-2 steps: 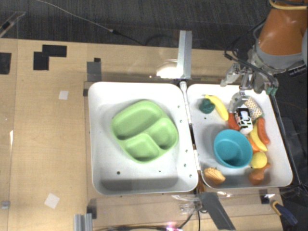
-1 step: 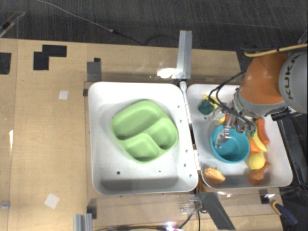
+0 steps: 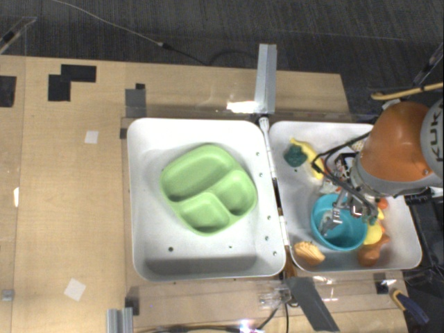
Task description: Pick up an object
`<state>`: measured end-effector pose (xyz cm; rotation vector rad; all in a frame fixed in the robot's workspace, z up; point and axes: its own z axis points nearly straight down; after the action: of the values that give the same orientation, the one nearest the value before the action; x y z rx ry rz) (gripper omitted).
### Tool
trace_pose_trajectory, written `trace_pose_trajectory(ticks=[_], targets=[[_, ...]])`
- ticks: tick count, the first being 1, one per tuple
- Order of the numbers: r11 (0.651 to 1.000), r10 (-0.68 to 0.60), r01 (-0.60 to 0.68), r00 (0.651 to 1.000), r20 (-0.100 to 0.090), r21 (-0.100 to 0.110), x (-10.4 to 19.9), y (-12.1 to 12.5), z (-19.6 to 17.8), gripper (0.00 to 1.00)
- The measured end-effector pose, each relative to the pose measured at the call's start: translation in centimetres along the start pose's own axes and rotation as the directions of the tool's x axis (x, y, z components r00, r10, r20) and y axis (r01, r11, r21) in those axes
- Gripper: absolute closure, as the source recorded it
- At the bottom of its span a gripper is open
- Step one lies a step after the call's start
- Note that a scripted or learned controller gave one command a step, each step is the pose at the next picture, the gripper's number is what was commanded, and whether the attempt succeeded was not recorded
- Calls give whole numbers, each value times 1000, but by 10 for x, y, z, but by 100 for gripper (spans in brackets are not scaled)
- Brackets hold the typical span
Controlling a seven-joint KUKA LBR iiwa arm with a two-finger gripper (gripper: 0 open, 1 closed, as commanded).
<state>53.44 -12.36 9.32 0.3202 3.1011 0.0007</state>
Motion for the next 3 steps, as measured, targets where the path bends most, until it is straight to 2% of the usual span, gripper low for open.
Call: trace_pose_trajectory(ticks=[1,2,3], targets=[[999,33,-33,999,-6,0,-87,29,4,0],[998,-65,65,998,-8,0,-12,32,2,0],[998,-62,62,998,-1,1,23,25,0,0]])
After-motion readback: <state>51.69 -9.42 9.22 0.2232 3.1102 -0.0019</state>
